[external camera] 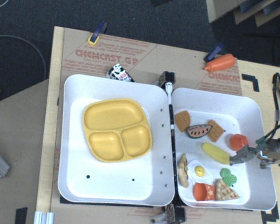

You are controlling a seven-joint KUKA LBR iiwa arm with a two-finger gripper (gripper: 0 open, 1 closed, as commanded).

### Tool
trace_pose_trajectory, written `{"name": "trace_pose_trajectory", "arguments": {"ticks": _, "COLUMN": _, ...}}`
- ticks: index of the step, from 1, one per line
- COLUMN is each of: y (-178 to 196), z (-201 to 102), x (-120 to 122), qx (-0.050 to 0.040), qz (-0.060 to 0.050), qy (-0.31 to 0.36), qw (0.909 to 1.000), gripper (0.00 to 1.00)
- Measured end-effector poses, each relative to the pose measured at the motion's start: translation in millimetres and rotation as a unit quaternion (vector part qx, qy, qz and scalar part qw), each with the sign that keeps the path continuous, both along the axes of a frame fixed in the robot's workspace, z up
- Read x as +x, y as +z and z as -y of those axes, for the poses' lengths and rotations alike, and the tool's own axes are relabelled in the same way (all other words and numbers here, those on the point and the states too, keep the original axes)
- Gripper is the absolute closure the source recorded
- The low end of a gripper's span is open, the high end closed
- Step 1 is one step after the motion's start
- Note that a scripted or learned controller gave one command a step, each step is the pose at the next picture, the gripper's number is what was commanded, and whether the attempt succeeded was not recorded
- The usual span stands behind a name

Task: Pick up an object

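On the left half of the surface (50, 121) sat the left bin (68, 171), and in it a yellow divided plate (116, 130), lying toward the bin's far edge with its three compartments facing up. Just beyond that bin's far edge, on the cardboard, lay a small black-and-white toy (119, 73) (cow-patterned, as far as I could tell). A blue and yellow clamp (96, 33) gripped the surface's far edge, toward its left corner.

The right bin (224, 103) touched the left one along a shared edge, and the toy food was all in there. Near that shared edge lay a brown cracker-like piece (182, 120), and toward the near edge a fried egg (198, 170) with a pale wedge (181, 171) just beside it. A watermelon slice (198, 130) rested in the middle of the far half, a brown square (214, 130) touching its right end. A yellow banana-shaped piece (215, 153) lay across the bin's centre. Along the near edge sat a red piece (199, 191), a pizza slice (226, 191) and, just above it, a green leafy piece (228, 176). A red tomato (237, 142) lay toward the right edge.

The end effector (240, 158) came in over the bin's right edge, its dark tip just beside the banana's right end and below the tomato; I could not tell whether it was spread or pressed together. An orange carrot (220, 62) lay near the surface's far edge.
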State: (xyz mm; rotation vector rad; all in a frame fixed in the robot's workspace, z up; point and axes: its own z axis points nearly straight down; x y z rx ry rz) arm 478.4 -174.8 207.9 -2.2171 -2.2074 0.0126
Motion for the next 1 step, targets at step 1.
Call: {"name": "trace_pose_trajectory", "arguments": {"ticks": 1, "y": 7.0, "z": -0.6, "x": 3.2, "qx": -0.0017, "qz": 0.007, "qy": 0.002, "qw": 1.0000, "gripper": 0.00}}
